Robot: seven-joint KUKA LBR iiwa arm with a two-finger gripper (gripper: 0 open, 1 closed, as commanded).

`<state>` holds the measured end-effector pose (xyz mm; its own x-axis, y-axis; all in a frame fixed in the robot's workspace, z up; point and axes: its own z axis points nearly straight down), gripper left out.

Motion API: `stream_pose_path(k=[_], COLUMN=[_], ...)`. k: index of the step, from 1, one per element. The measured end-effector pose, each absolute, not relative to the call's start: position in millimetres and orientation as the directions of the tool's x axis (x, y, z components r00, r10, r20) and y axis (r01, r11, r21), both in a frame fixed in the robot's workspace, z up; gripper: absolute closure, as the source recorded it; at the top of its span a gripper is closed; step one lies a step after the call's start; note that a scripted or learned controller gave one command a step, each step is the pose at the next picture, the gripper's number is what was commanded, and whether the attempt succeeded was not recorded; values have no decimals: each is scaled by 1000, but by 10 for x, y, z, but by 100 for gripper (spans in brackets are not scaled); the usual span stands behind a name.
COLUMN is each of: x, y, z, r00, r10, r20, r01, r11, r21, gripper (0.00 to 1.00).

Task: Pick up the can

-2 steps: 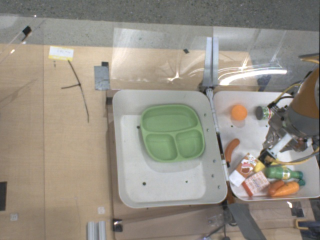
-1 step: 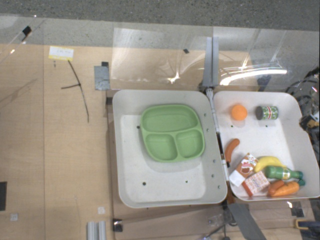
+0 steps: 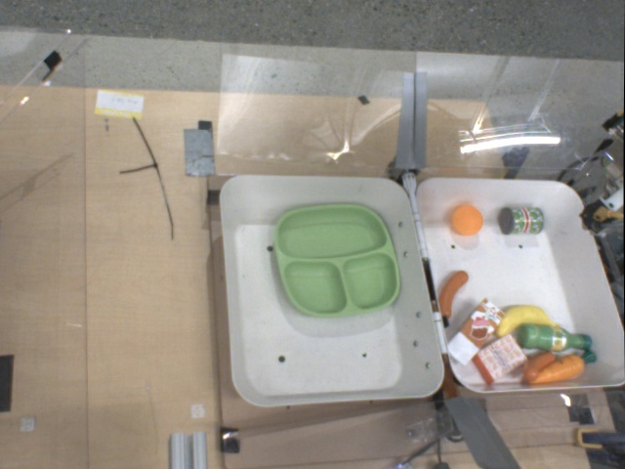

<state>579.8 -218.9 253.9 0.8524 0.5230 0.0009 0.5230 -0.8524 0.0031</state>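
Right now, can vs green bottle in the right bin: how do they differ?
The can is short and stubby with a red-and-green label; the green bottle is longer, with a narrow neck. The can lies alone near the bin's far side, beside the orange ball; the bottle sits in the near clutter against the banana and carrot. Both lie on their sides.

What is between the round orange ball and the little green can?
Nothing: in the camera view, just bare white bin floor separates the round orange ball from the little green can.
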Motion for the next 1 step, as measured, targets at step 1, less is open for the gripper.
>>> stream_pose_path(k=[1], x=[6140], y=[-2454], z=[2059], r00=[847], r10=[532], r20=[-1], r01=[532], r11=[-847], r21=[2], gripper=[0])
